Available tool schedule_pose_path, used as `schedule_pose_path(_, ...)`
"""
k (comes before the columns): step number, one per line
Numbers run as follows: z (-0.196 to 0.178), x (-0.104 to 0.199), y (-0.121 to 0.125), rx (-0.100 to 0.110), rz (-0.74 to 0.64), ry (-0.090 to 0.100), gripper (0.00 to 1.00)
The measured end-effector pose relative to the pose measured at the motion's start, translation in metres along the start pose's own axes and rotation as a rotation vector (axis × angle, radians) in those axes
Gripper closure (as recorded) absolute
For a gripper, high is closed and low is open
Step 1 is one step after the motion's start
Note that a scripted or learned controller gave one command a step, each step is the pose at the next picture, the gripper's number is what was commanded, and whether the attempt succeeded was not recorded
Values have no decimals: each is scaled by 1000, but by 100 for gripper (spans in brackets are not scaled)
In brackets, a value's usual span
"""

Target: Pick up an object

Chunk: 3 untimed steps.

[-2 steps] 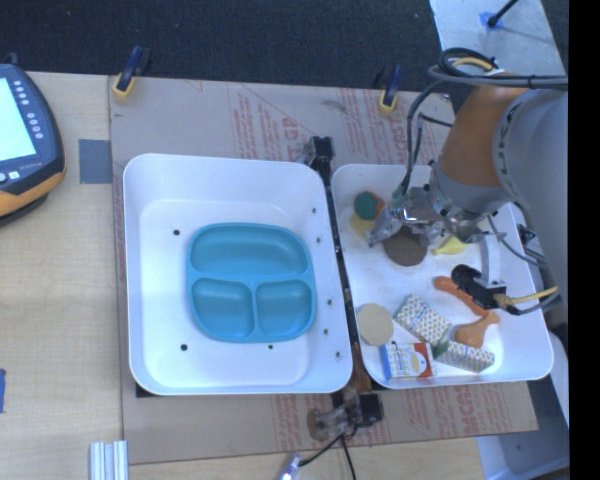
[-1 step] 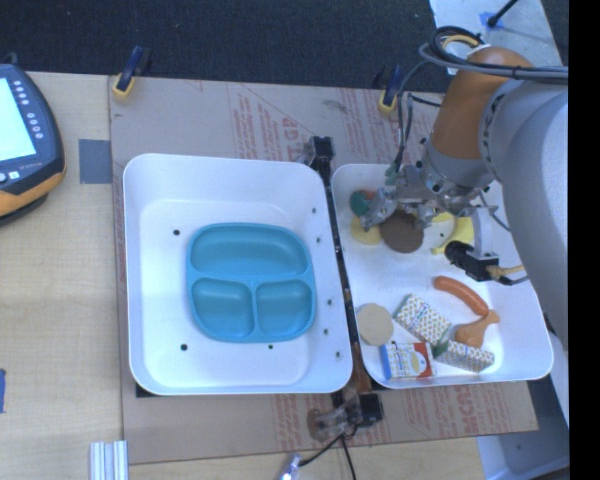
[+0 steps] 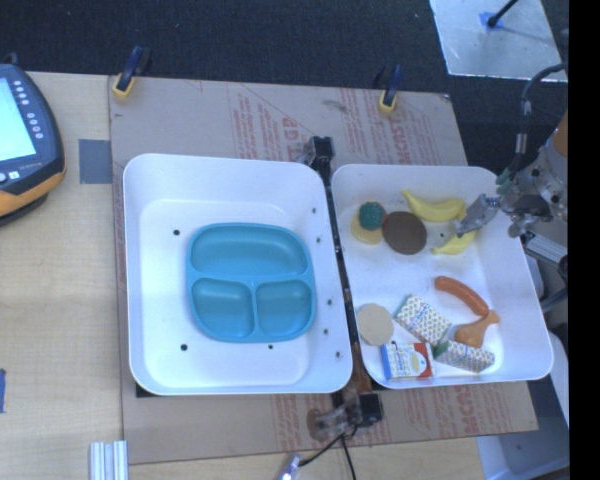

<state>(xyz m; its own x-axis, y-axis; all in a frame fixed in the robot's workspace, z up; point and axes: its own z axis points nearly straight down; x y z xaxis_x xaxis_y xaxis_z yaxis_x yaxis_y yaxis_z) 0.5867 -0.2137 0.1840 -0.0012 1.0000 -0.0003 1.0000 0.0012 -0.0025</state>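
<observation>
**Arm hangs at the edge of the toy bin, nothing picked yet**

From the camera above the bench, we see the gripper [image 3: 477, 214] reaching in from the right, just over the right bin's [image 3: 515, 258] upper right rim. Its metal tip points left toward a banana [image 3: 432, 208] lying near the top of that bin, close by but apart. Nothing sits between the fingers that we can see; whether they stand open or closed, we cannot tell. Beside the banana lie a brown ball [image 3: 404, 233] and a small green-topped piece [image 3: 370, 218]; lower down we see a sausage [image 3: 461, 293], a carrot [image 3: 475, 328], a round biscuit [image 3: 374, 322] and some small packets [image 3: 422, 318]. The left bin [image 3: 155, 268] holds a blue divided plate [image 3: 251, 280]. We judge the approach to be in hand: next the arm must drop over one item, likely the banana, and close squarely on it.
</observation>
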Motion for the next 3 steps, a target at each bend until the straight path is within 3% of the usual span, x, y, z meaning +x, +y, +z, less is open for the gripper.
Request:
schedule_pose_path(1, 94, 5, -42, 3, -4, 1, 0)
schedule_pose_path(2, 84, 4, -42, 5, -6, 1, 100)
schedule_pose_path(3, 94, 65, -40, 4, -6, 1, 100)
